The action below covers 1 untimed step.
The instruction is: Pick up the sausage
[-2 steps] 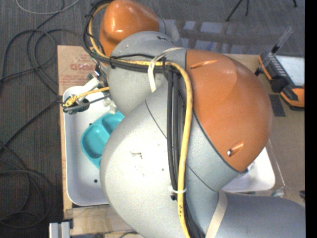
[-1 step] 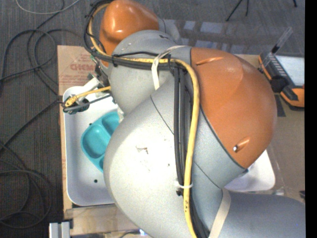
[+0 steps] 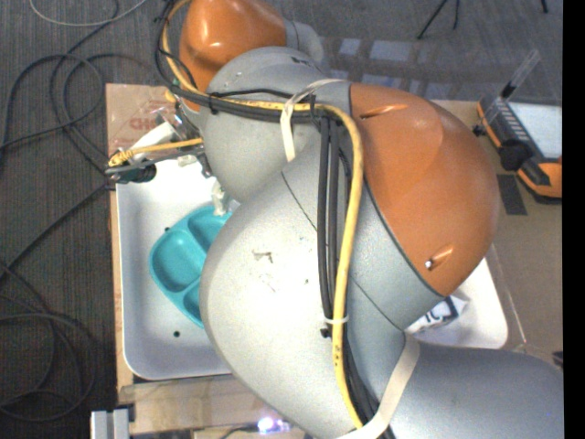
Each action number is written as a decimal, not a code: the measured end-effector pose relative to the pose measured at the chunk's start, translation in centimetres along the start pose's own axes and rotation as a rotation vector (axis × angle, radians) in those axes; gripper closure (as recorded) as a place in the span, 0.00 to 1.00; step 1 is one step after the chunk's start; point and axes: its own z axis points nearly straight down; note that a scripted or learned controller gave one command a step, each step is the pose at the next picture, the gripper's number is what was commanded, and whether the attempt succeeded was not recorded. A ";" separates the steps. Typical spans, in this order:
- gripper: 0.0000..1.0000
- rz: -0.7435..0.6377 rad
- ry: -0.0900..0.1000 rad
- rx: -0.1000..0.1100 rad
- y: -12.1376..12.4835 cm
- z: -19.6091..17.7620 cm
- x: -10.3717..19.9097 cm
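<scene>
One arm (image 3: 366, 273) blocked most of the bins; claw state & sausage location couldn't be told. Teal tray (image 3: 180, 262) sat in left bin (image 3: 137, 337). Progress unclear, pick prob. not done.

The arm (image 3: 302, 273) is matt, finely speckled grey with glossy orange shells — smooth plastic by the look. A glossy teal tray (image 3: 183, 262) lies in a smooth white bin (image 3: 137, 337).
</scene>
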 end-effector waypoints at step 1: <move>0.00 0.209 0.000 0.007 -0.2 2.7 -0.3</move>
